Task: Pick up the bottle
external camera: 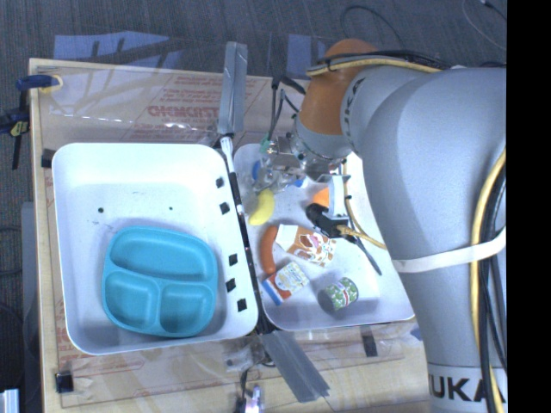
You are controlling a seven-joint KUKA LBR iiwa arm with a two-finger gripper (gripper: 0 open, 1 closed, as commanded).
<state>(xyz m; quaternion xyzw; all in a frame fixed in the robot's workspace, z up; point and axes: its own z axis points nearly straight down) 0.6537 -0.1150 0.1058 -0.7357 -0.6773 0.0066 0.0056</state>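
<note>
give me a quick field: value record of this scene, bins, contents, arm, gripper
left bin: shallow white bin holding a blue three-compartment plastic tray
right bin: shallow white bin with mixed clutter
right bin contents: yellow banana-like item, orange-red sausage-shaped item, small green-labelled can, printed packet
bottle: cannot pick it out
arm: grey, orange-banded arm reaching over right bin
gripper: two-finger gripper low at that bin's far left corner, nothing visibly held

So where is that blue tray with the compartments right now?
The blue tray lies flat in the left white bin, toward its near end, across the divider from the right bin where the gripper works among the cluttered items.
</note>
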